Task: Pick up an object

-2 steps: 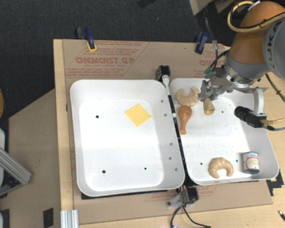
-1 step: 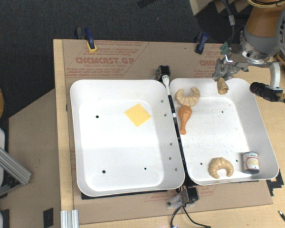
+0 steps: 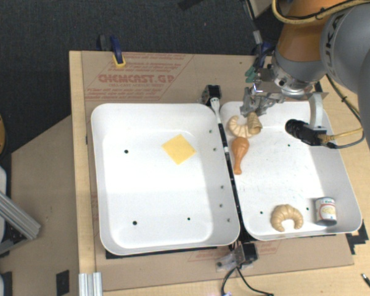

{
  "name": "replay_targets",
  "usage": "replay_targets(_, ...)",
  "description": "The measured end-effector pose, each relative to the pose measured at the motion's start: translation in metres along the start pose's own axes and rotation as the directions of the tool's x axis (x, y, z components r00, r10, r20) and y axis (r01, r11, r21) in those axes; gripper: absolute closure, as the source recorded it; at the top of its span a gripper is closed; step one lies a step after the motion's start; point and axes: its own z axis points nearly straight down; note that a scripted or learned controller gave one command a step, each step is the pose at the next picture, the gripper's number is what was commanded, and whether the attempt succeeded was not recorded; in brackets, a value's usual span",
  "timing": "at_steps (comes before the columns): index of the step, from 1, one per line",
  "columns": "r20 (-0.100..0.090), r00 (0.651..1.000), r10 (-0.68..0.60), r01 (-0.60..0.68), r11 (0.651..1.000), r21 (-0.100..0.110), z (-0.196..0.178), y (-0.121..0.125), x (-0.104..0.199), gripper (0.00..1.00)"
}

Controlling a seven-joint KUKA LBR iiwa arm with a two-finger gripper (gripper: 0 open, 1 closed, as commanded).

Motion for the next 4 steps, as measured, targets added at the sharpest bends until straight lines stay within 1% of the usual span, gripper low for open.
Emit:
replay_targets(1,0.004,1.0,0.003,-0.003,1.0,-0.011,-0.037,0.023,0.074,1.0)
replay_targets(2,0.001,1.0,-0.001,0.001,1.0,0.007,0.067,0.019,0.175,1.0)
replay_targets(3,0.004,1.0,0.007,-0.006,1.0,-0.005,0.049,0.022,0.168,1.0)
replay_targets(4,0.004,1.0,0.007,-0.007,1.0,0.002,0.073,-0.005,0.184,1.0)
